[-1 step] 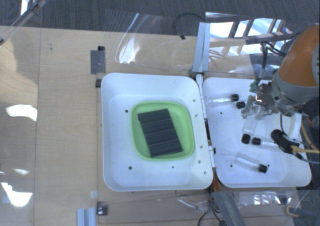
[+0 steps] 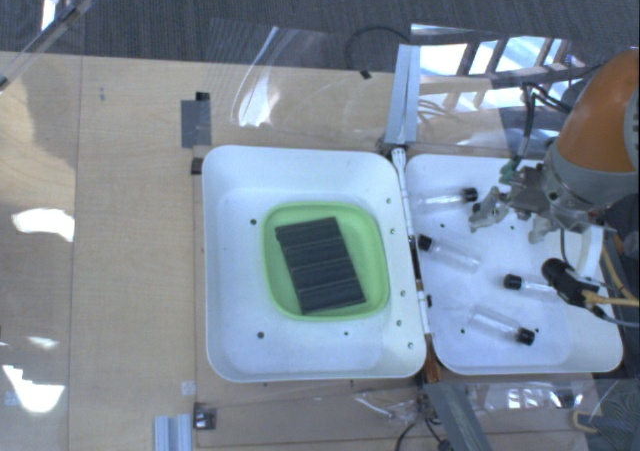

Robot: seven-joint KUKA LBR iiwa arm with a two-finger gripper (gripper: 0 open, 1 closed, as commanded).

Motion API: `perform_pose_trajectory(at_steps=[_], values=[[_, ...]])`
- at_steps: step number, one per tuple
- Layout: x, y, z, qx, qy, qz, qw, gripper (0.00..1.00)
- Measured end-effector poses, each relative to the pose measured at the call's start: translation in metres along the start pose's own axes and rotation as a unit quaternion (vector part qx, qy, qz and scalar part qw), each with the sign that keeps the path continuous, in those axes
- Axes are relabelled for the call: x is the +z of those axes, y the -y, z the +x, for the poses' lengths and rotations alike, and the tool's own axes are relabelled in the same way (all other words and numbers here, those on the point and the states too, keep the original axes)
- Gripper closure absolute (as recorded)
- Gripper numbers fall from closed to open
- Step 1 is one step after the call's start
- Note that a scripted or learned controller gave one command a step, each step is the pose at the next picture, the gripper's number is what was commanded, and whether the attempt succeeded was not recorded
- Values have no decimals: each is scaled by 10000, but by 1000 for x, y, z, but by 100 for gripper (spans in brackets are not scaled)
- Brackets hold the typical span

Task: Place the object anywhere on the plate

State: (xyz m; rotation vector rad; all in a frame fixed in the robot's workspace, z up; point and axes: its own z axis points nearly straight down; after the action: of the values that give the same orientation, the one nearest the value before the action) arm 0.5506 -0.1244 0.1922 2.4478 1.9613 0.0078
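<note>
A green plate (image 2: 374,269) sits in the middle of the left white bin (image 2: 230,239). On it lies a dark grey ribbed rectangular block (image 2: 319,264), flat and slightly turned. My gripper (image 2: 515,217) hangs over the upper part of the right bin (image 2: 600,354), well to the right of the plate. Its fingers look spread, with nothing between them.
Several clear tubes with black caps lie in the right bin: one near the top left (image 2: 445,198), one by the left wall (image 2: 450,255), one at mid right (image 2: 528,286), one near the front (image 2: 500,324). A raised divider (image 2: 408,239) separates the bins.
</note>
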Motion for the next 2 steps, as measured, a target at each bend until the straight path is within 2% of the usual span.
perform_pose_trajectory(at_steps=[1,2], values=[[-87,24,-61,468,10,-10,9989,0],[-109,46,-74,1003,16,-15,9950,0]])
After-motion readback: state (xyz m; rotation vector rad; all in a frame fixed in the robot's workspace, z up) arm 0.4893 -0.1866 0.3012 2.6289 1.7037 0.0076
